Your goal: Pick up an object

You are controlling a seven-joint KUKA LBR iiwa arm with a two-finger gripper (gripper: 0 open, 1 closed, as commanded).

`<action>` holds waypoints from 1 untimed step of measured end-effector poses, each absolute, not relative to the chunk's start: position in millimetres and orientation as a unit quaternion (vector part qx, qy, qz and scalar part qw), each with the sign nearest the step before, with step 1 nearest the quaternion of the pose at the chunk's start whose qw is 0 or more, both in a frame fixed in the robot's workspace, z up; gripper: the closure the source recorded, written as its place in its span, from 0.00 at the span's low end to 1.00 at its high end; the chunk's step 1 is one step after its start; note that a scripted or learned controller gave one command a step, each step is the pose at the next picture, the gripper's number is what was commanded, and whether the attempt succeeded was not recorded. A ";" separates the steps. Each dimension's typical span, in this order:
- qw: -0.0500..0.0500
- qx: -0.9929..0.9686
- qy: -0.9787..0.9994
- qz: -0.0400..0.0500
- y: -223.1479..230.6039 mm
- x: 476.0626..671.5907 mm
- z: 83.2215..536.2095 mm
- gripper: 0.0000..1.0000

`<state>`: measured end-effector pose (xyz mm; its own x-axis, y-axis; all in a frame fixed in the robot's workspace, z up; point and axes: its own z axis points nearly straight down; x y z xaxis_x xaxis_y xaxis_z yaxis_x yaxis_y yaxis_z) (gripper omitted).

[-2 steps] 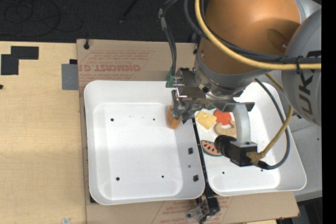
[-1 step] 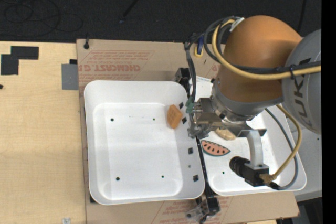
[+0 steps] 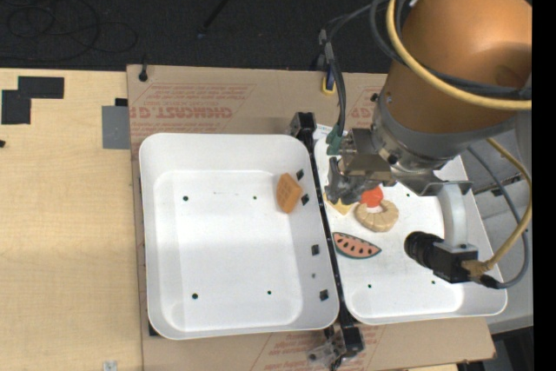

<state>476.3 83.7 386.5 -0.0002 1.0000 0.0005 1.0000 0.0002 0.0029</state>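
Bread piece (image 3: 289, 192) in left bin (image 3: 174, 274), watermelon slice (image 3: 356, 246) in right bin (image 3: 408, 304)

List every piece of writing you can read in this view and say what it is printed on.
"CHEMCREST" or similar, red, upside down: on the cardboard sheet behind the left bin; uncertain, blurred.
Smaller red lines beneath it: too blurred to read.
Red print on the cardboard's front edge: too small to read.

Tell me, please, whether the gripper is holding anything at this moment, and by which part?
It cannot be told. The gripper is low at the right bin's left edge, beside a round tan piece; the arm hides its tips.
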 end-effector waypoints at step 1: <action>0.001 0.705 0.709 0.003 140.1 476.1 461.3 1.00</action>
<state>476.1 140.1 461.3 -0.0066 1.0000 0.0027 1.0000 0.0066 0.0051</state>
